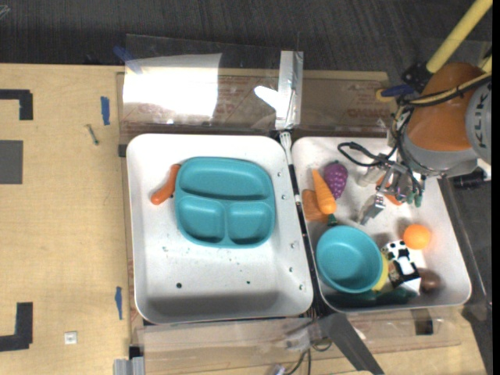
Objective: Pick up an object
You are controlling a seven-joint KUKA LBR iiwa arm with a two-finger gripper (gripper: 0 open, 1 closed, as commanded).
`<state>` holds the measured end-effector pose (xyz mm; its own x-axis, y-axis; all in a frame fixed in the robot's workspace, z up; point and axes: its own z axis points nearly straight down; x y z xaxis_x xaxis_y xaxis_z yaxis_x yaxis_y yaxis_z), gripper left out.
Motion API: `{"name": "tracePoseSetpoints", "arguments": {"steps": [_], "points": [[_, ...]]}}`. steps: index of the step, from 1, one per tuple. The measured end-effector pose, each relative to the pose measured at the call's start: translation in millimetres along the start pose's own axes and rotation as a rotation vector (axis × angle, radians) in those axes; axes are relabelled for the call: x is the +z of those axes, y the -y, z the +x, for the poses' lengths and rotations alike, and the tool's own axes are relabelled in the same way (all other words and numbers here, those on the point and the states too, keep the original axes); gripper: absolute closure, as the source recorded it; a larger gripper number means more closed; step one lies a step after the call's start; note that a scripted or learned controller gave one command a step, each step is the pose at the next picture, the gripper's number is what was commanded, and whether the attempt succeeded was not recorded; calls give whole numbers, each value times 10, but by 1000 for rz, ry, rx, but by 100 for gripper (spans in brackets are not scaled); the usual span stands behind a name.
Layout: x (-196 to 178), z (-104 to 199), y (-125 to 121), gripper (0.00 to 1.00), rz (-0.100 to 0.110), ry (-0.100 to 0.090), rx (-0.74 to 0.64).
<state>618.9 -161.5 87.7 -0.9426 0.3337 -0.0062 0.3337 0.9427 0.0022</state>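
My gripper [393, 196] hangs over the back part of the right bin [457, 268], with its fingers spread open. A small orange item [391, 199] shows between them, lying low in the bin; I cannot see the fingers closed on it. To its left lie a carrot [322, 191] and a purple bunch of grapes [336, 179]. In front of it sit a teal bowl [348, 258], an orange ball [417, 235], a black-and-white toy [401, 261] and a brown piece [429, 283].
The left bin [148, 272] holds a teal divided plate [225, 201] and an orange sausage-shaped toy [164, 186] at the plate's left. A clear plastic sheet [203, 92] stands behind the bins. Black cables [361, 155] loop near the wrist.
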Motion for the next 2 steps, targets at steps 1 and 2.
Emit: {"name": "tracePoseSetpoints", "arguments": {"steps": [1,2], "points": [[-144,-39,-14,100,-1,14,-2],[-1700,-118,-258,100,-2,15,90]]}}
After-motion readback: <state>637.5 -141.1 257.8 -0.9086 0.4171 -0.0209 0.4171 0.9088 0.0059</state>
